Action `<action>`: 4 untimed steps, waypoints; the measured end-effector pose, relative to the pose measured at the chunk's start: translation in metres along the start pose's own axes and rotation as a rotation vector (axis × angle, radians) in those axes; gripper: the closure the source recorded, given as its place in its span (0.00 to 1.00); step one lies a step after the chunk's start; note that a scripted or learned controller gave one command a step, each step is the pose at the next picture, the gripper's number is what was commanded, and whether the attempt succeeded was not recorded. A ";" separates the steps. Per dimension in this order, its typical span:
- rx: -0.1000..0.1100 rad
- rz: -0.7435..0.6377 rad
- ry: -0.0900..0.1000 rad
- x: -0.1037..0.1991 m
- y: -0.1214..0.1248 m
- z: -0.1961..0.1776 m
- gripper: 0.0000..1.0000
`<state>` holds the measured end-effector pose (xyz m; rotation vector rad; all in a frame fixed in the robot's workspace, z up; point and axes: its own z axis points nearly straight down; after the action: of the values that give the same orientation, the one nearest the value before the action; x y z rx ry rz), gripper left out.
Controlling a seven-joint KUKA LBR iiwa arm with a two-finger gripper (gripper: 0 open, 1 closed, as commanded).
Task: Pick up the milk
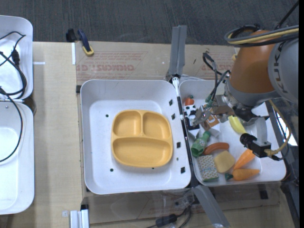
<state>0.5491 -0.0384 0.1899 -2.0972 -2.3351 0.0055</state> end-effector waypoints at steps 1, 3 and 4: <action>-0.006 -0.136 -0.004 -0.068 0.013 0.087 0.00; -0.005 -0.098 -0.001 0.002 0.095 -0.002 0.00; -0.005 -0.098 -0.003 0.002 0.096 -0.011 1.00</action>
<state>0.6441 -0.0266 0.2005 -1.9830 -2.4396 0.0029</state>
